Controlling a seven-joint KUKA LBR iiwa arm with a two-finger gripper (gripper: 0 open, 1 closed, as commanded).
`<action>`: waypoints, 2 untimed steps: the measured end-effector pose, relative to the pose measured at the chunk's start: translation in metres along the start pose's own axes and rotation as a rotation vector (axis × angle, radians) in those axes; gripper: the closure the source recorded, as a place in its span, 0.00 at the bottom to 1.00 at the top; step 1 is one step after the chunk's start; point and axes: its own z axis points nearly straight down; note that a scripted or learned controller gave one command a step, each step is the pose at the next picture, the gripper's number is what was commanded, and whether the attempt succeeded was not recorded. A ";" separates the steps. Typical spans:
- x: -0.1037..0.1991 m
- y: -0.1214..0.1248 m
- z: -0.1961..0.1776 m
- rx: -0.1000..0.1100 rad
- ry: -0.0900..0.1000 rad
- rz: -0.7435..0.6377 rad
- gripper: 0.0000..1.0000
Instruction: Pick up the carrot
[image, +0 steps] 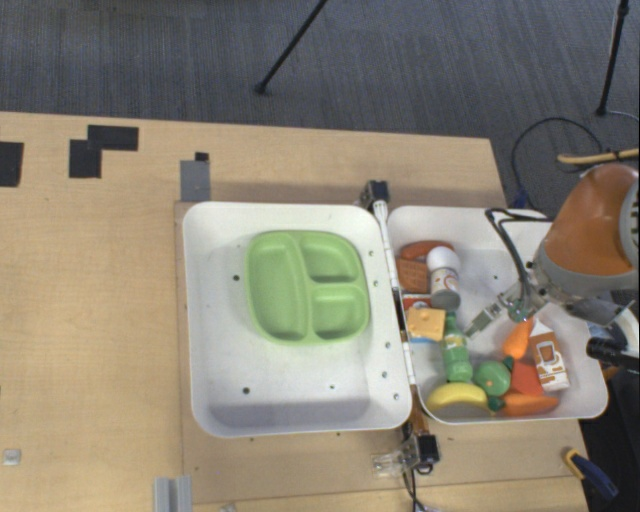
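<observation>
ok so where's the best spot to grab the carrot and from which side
Grip the carrot across its orange body, coming from above. It lies tilted between the small carton and the green bottle, so its long sides look freest. The gripper hovers near its top end.

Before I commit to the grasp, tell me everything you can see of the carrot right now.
The carrot is a small orange piece, looks like smooth toy plastic, tapered, lying tilted in the right bin. Its upper end sits right under the gripper; whether the fingers are closed on it can't be told. A white and orange carton lies to its right, a green vegetable to its lower left. A larger orange-red item lies below it. Contact with these neighbours is unclear.
</observation>
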 end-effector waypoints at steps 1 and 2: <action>0.009 -0.005 -0.001 -0.002 -0.003 -0.455 0.00; -0.007 0.010 0.001 0.003 0.003 0.049 0.00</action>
